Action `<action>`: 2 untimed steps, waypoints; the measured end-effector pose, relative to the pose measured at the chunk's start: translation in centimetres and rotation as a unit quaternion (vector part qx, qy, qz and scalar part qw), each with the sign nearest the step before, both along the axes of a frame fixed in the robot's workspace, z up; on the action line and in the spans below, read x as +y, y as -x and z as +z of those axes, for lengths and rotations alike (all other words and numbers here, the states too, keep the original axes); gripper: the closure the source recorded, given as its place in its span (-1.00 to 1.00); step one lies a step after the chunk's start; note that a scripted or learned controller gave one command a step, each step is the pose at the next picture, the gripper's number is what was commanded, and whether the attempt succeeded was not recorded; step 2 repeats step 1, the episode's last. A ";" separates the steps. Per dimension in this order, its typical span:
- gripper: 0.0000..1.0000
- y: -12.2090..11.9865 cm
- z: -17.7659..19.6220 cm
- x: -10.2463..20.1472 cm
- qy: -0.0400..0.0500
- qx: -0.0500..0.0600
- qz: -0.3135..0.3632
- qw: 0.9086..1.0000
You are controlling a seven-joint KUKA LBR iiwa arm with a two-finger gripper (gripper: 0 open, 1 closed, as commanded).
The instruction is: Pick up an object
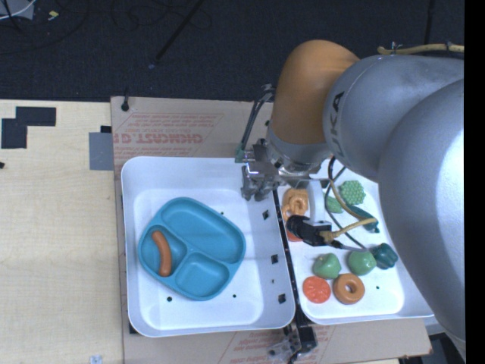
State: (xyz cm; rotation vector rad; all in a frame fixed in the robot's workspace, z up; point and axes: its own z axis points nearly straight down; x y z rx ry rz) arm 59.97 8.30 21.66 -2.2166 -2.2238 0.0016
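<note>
My gripper (pixel 256 185) hangs low over the inner edge of the left bin (pixel 136 203), close to the divider between the two bins, with nothing visible in it. The right bin (pixel 394 298) holds several toy foods. A tan pastry (pixel 296 202) lies just right of the gripper, and a bumpy green piece (pixel 352 192) lies further right. Toward the front are two green peppers (pixel 327 265) (pixel 361 262), a teal piece (pixel 385 255), a red tomato (pixel 317 290) and a brown donut (pixel 349 287). The arm hides the back of the right bin.
A blue divided plate (pixel 201 237) lies in the left bin with an orange sausage (pixel 161 252) in its left compartment. Bare white floor surrounds the plate. Cardboard (pixel 182 127) lies under the bins, and the wooden bench (pixel 53 241) extends to the left.
</note>
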 end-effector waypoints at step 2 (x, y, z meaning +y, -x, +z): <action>1.00 -0.1 0.2 1.2 0.000 0.000 -0.001 1.000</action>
